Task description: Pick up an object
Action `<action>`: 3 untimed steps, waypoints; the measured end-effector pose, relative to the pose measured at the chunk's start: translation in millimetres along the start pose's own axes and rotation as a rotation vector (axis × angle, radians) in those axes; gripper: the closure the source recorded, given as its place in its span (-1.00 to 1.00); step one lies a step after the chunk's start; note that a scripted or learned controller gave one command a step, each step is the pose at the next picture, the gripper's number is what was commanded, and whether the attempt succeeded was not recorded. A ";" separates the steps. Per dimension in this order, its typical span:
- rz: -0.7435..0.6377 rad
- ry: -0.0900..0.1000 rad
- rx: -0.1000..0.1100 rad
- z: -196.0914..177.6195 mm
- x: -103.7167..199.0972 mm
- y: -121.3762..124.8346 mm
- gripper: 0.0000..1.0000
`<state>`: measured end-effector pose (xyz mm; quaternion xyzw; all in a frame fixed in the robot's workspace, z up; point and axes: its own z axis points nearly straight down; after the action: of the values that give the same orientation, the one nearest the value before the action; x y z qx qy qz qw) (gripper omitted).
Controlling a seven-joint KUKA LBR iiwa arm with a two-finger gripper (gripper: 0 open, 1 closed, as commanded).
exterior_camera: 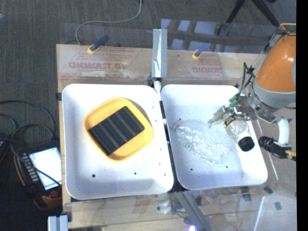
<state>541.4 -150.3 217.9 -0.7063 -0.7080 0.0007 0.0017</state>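
Clear crinkled plastic object (pixel 202 143) lies left of your gripper (pixel 226 119); whether the gripper is closed, you cannot tell.

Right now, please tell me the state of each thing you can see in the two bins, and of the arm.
Yellow tray with black ribbed insert: lying flat in the left white bin, turned at an angle to the bin walls.
Clear crinkled plastic piece: lying flat on the floor of the right white bin, not held.
Gripper: low over the right bin's right part, beside the plastic piece.
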 end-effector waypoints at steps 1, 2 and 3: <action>-0.023 -0.001 -0.001 -1.6 -56.1 36.6 -1.00; -0.092 -0.003 -0.003 -29.2 -59.5 75.3 -1.00; -0.083 0.000 0.001 51.5 7.6 9.2 -1.00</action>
<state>550.4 -142.6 166.4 -0.6764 -0.7365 0.0009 0.0019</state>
